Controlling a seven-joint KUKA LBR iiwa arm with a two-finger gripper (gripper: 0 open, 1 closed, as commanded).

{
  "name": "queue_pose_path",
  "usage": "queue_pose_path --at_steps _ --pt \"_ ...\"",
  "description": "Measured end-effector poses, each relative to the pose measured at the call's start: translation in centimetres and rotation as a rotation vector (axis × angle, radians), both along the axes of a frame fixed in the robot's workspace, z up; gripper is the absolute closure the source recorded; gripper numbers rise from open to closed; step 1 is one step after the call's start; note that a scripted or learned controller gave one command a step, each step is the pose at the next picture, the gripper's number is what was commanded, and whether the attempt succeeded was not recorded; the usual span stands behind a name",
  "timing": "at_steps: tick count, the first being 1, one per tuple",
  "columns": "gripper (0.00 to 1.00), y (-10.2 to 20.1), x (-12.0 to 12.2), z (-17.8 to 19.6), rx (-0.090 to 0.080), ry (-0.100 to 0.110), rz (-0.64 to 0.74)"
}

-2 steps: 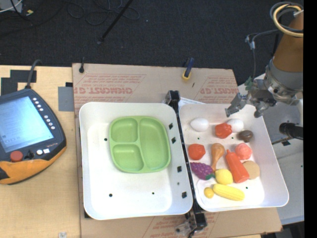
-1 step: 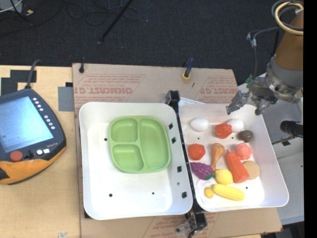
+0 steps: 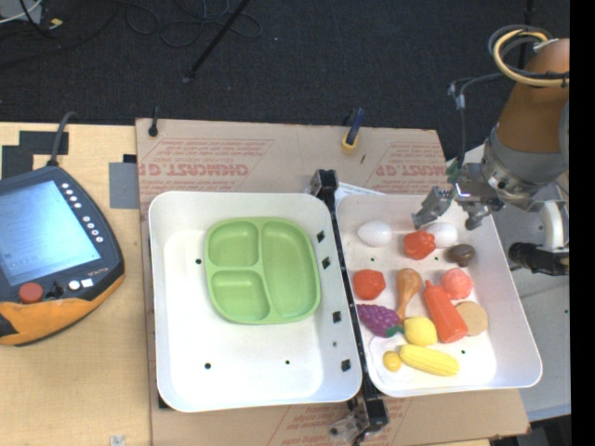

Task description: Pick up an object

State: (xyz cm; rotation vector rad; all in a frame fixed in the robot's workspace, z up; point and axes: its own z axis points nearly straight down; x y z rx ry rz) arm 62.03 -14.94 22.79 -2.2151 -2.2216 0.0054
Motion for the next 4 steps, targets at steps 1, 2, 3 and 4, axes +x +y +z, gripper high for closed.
queue_pose_path --at_steps 1,2,3,4 --pt "0.00 0.6 0.4 -4.5 0.001 0.001 0.002" --pt "0.00 0.1 1.1 -9.8 0.000 0.000 0.000" --pt "0.00 0.4 1.1 -14.3 0.000 0.001 0.002" --pt "1.00 0.4 1.1 -13.1 0.001 0.000 0.000"
